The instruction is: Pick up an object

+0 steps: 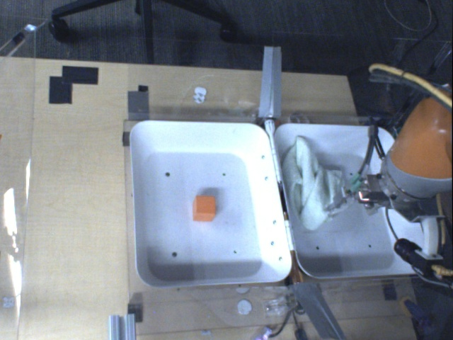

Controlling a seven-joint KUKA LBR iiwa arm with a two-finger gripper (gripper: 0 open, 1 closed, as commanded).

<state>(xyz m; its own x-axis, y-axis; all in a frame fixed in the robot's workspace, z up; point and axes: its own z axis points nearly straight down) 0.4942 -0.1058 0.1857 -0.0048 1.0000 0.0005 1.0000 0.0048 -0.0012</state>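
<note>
Grey arm — orange band, yellow cable

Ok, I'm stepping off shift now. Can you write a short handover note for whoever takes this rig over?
Gripper: low in the right bin, its tip right up against the crumpled white cloth. Whether it grips the cloth is not clear from this angle.
Things: the cloth lies along the right bin's left side. An orange cube sits alone near the middle of the left bin.
Done: arm brought to the cloth.
Left: confirm a grasp and lift; nothing is visibly raised yet.
</note>
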